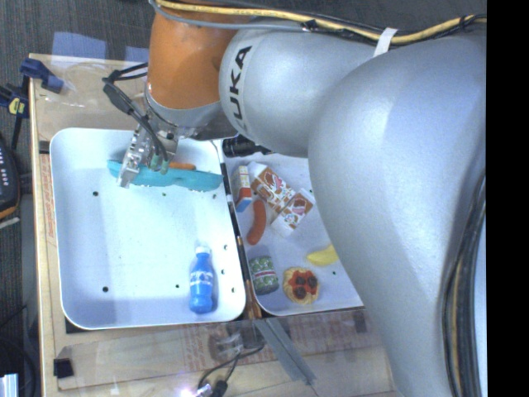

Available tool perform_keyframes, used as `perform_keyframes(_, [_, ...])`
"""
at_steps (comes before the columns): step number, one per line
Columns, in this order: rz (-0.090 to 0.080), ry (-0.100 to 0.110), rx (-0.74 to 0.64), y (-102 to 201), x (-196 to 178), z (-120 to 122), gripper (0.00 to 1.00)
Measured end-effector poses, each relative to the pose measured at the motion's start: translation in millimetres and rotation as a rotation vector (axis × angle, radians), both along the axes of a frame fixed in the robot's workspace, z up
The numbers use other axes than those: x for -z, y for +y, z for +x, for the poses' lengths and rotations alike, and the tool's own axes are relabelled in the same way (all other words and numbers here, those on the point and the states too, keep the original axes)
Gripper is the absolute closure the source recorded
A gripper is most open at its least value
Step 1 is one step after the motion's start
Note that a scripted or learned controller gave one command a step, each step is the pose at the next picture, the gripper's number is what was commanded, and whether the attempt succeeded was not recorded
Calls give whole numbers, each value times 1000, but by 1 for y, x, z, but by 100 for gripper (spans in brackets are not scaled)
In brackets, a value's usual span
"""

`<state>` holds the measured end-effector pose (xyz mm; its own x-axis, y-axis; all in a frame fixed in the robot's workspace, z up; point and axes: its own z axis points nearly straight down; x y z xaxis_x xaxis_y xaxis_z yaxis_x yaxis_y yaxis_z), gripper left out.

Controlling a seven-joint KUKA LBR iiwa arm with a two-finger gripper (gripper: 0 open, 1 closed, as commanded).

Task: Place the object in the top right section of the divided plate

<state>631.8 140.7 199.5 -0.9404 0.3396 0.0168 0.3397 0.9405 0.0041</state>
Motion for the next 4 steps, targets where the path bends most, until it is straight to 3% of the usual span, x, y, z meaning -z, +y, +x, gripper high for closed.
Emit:
perform_keyframes(1, [-9, -8, -255, 66, 23, 3, 100])
perform_keyframes(2, [-7, 4, -259, 68, 29, 0, 0])
perform_keyframes(4, [-7, 4, -259, 68, 29, 0, 0])
